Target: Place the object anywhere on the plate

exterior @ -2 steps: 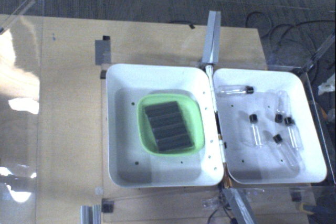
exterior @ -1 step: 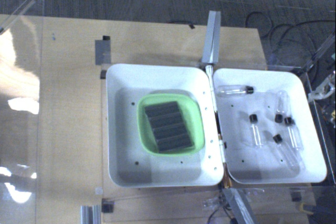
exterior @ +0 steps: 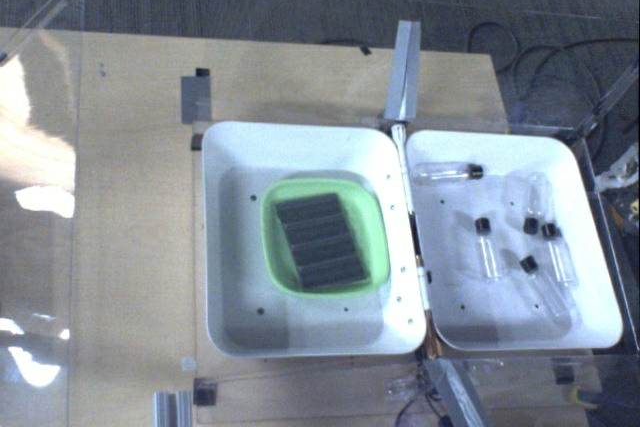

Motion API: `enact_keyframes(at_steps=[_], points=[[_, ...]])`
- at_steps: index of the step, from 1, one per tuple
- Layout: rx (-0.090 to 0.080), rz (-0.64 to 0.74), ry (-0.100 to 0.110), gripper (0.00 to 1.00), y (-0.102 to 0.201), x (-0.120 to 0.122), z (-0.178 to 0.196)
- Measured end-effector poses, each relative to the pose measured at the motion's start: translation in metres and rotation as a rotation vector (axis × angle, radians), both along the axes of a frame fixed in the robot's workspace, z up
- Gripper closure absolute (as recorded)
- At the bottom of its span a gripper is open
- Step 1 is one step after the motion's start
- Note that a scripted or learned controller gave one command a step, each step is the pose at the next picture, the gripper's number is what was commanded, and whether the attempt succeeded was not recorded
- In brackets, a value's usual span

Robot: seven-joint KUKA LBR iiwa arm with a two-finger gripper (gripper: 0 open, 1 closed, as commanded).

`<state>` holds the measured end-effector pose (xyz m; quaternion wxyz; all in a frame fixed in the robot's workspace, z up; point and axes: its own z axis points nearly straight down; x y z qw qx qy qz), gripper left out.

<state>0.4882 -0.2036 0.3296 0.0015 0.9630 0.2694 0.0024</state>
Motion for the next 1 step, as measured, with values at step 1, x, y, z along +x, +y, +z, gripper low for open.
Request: enact_keyframes(at_steps=[1], points=[[0.001,-0.046,0.003,0.0,-0.0017,0.0001,-0.0396]])
